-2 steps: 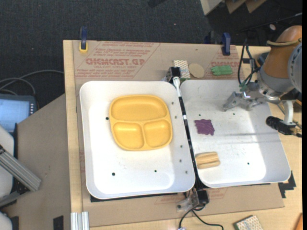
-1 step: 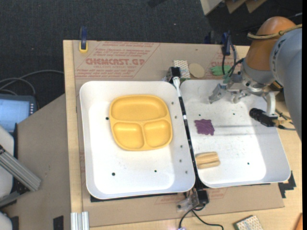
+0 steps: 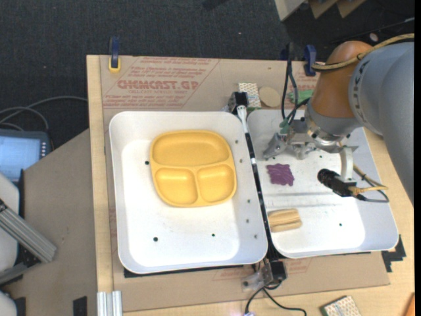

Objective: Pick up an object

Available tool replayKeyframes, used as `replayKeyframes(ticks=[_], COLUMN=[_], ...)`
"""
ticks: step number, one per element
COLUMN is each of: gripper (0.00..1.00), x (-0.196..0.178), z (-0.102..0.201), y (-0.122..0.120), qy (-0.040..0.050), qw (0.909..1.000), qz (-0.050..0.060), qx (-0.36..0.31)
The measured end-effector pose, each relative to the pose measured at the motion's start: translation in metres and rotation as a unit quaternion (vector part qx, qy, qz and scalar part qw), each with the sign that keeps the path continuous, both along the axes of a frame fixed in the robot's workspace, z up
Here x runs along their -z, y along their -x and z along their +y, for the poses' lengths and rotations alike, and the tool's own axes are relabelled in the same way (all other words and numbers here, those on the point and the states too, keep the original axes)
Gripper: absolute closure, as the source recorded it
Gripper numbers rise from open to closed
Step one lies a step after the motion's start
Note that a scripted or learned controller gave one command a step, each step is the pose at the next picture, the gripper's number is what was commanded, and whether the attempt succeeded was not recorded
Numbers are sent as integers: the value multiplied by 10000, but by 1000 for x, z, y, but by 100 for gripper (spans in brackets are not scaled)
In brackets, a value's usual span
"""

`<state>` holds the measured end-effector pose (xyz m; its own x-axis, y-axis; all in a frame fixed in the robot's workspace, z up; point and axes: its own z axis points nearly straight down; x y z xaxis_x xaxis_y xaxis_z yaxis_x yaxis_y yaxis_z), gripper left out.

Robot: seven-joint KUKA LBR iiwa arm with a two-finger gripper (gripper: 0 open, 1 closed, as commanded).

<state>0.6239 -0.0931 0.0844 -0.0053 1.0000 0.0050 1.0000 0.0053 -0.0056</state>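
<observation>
Starting in the left bin (image 3: 125,176), a yellow divided plate (image 3: 193,168) sits mid-bin, probably too wide to grab. In the right bin (image 3: 329,242), a tan block (image 3: 284,220) lies by the front-left corner, with a purple lump (image 3: 281,174) near the left wall. The gripper (image 3: 289,147) hangs just behind the lump. Can't tell if the claw's open or closed. Risk imo: it drops off-centre, shoves the lump aside, or clips that wall.

Setting: robotics lab, test cell.
Evidence:
- grey robot arm (image 3: 388,84) with orange band (image 3: 337,84), right of frame
- bench (image 3: 72,196) under brown sheet (image 3: 158,84) printed CHEMCAST GP, held by blue clamps (image 3: 114,52) at upper edge
- two white bins (image 3: 125,176) side by side
- black cables (image 3: 287,87) over bench
- dark carpet (image 3: 164,12)
- aluminium rail (image 3: 26,232), lower left
</observation>
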Motion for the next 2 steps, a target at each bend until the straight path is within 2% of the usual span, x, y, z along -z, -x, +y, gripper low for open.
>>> replayKeyframes(ticks=[1,2], gripper=[0,0], x=[0,0], z=[0,-2], y=[46,64], qy=[14,16], qw=[10000,10000], qz=[8,0], qx=[34,31])
